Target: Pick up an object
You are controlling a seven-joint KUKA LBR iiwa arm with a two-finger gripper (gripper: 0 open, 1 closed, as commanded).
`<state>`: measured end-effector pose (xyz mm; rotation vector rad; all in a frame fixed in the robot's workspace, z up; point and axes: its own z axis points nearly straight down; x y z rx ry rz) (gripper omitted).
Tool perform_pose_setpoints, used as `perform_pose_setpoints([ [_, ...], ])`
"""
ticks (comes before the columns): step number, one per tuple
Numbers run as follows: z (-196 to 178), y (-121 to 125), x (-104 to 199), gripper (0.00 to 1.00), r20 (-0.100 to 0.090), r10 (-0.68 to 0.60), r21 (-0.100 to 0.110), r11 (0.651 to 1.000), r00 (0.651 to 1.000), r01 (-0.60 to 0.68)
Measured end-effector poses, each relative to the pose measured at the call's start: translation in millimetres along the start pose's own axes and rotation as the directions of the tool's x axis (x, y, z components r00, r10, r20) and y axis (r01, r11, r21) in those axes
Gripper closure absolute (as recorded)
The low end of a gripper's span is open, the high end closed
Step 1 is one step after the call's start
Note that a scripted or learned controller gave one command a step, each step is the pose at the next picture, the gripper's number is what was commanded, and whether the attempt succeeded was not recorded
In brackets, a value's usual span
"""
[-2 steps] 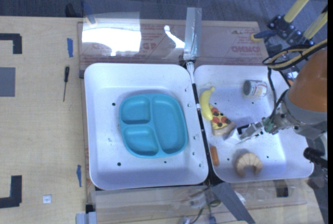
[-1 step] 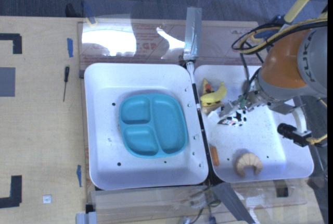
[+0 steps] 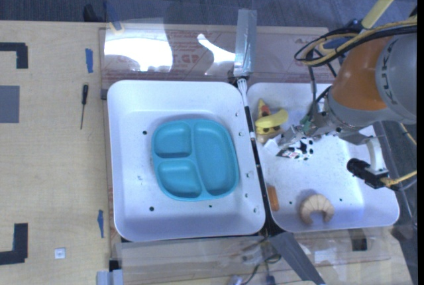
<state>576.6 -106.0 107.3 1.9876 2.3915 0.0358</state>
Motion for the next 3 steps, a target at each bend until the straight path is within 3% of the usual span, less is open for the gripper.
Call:
perform_pose_setpoints([
  [1, 0, -4, 0, 0.0, -0.007, 0.144, -0.001, 0.99, 0.99, -0.144],
  [2, 1, 9, 3, 0.0, 0.002, 0.194, 0.001, 0.981, 0.981, -0.194],
  [3, -15, 13, -3, 1.0, 0.01, 0.197, -0.015, 0.98, 0.98, -0.197],
])
